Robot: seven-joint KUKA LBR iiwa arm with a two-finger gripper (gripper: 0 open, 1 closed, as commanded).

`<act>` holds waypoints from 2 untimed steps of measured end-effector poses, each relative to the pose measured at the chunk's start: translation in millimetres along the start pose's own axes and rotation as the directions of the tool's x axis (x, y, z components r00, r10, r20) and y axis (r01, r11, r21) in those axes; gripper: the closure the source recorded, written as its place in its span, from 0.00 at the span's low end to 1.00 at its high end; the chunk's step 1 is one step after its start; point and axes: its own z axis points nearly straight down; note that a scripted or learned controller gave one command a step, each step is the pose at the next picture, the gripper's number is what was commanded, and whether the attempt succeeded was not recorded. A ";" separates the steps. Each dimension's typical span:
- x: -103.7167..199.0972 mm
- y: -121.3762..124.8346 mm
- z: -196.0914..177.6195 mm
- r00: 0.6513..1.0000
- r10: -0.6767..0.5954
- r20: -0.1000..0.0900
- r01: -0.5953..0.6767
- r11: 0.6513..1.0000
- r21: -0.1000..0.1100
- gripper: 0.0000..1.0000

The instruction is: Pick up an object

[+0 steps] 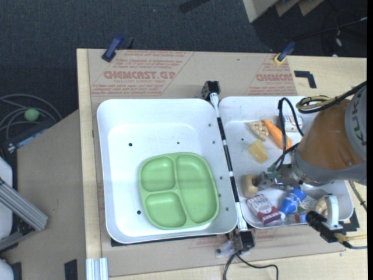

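Red-and-white box (263,209) lies at the front edge of the right bin (238,140), nearest of all the loose things. Just beside it, toward the arm, is a blue thing (290,203), partly covered by the wrist. A little further back, close to the wall shared with the other bin, sits a beige lump (250,184). Behind that, apart from it, a yellow block (258,151) lies on the bin floor. At the back of the bin a tan wedge (257,129) and a carrot (275,131) lie side by side, touching or nearly so, with a white packet (289,123) just beyond the carrot.

The arm (329,142) reaches in from the right and hangs over the front half of the right bin. The jaws are low, between the beige lump and the blue thing; whether they are apart or together cannot be told, since the wrist hides them.

The left bin (106,156) holds a green plate (178,189) with three compartments, lying flat toward the front. Both bins rest on a brown sheet (145,74) printed with red letters on the bench (81,174). A black clip (211,88) sits at the back where the two bins meet.
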 end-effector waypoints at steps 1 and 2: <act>-5.5 92.2 -0.7 1.000 -0.002 0.000 0.002 1.000 -0.002 0.00; -31.4 32.5 -0.4 1.000 0.001 0.001 -0.001 1.000 0.001 0.00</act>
